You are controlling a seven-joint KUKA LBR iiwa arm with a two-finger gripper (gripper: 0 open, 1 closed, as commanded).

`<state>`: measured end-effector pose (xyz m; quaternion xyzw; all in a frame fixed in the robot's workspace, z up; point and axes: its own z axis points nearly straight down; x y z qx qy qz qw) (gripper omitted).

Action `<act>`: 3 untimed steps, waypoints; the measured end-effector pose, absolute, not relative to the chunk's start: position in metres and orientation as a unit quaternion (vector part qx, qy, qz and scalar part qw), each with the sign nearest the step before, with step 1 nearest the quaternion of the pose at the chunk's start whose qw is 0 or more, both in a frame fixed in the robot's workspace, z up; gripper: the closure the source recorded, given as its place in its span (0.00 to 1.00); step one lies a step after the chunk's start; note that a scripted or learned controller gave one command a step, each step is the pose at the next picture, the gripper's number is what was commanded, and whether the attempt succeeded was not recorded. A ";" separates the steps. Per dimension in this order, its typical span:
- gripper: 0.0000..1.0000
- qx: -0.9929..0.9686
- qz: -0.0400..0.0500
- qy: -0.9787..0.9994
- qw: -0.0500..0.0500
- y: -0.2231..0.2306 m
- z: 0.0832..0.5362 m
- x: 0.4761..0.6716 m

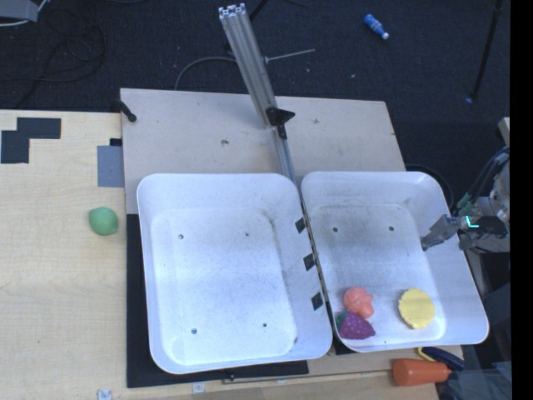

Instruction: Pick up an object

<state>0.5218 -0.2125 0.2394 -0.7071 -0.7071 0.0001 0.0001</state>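
Bins (166, 198) two, right one holding three items: orange (357, 299), purple (356, 327), yellow (416, 308)

No legible text, labels, brands or numbers anywhere. Bins (225, 192) are plain white, no markings. Dark patches on the wooden board (50, 248) left of the bins are blank shapes, not signs.
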 end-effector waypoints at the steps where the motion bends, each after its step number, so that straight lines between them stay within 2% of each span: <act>1: 0.00 -0.707 0.000 -0.707 0.000 -0.212 0.239 0.522; 2: 0.00 -0.707 0.001 -0.707 0.002 -0.213 0.177 0.516; 3: 0.00 -0.707 0.001 -0.708 0.002 -0.207 0.132 0.521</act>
